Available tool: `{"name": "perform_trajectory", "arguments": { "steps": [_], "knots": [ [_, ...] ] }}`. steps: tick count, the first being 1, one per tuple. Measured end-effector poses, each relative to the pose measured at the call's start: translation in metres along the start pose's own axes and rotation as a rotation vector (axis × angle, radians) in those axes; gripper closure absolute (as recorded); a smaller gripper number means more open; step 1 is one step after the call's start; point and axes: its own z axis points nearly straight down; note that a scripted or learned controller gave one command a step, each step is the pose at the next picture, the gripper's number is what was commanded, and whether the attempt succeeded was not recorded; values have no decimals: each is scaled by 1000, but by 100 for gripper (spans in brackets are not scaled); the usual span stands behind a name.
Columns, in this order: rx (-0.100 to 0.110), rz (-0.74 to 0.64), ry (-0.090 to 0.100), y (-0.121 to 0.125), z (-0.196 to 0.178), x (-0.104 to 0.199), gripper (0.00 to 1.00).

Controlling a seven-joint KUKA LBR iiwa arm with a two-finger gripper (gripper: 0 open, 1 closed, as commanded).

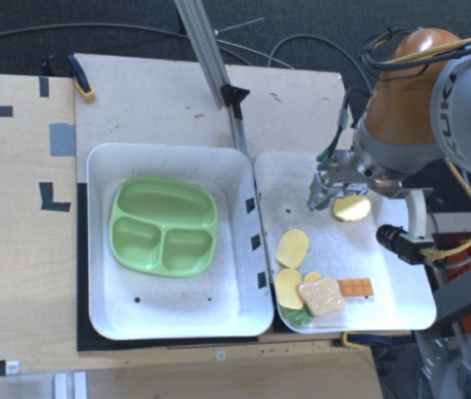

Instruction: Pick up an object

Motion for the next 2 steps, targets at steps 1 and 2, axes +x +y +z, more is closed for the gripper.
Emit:
{"name": "perform_trajectory", "arguments": {
  "steps": [1, 2],
  "knots": [
    [1, 0, 0, 3, 2, 53, 100],
    [1, -1, -1, 17, 12, 114, 100]
  ]
}}
